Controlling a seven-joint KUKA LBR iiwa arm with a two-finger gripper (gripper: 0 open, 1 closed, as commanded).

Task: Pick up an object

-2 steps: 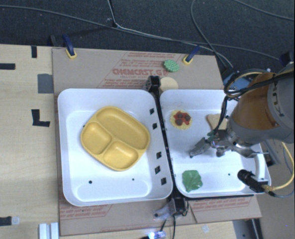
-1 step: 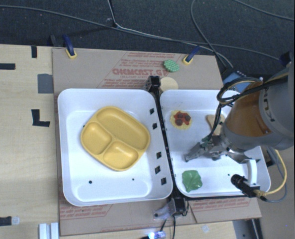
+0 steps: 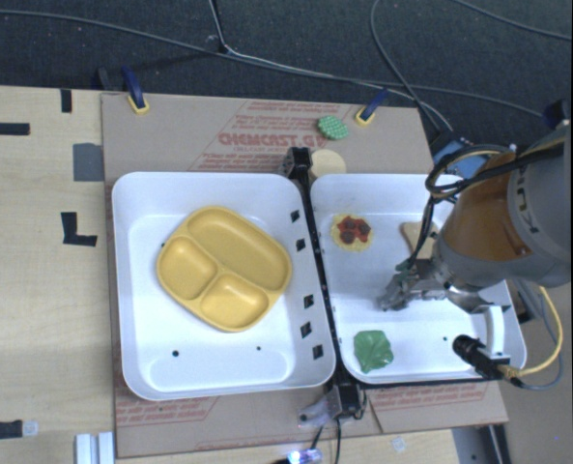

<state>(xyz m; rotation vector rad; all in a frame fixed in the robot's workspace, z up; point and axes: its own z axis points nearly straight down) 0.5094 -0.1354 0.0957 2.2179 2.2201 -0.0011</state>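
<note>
The claw (image 3: 394, 298) hangs low over the floor of the right bin (image 3: 416, 187), roughly at its middle, with the grey arm (image 3: 518, 225) and its orange band rising to the right of it. Its dark fingers are small and blurred against the white, so I cannot tell whether they are spread or pressed together, and nothing is seen pinched between them. Whether the tips touch the bin floor is also unclear.

Three things lie in the same bin as the claw. A green lump (image 3: 373, 350) sits below the claw and slightly left, near the bin's front rim. A small round toy pizza (image 3: 352, 231) with red topping lies above and to the left, close to the divider between the bins. A pale tan piece (image 3: 414, 232) lies just above the claw, partly hidden by the arm.

Bare white floor lies between the claw and each of these. Far to the claw's left, in the left bin (image 3: 131, 201), rests a yellow divided plate (image 3: 224, 268).
</note>
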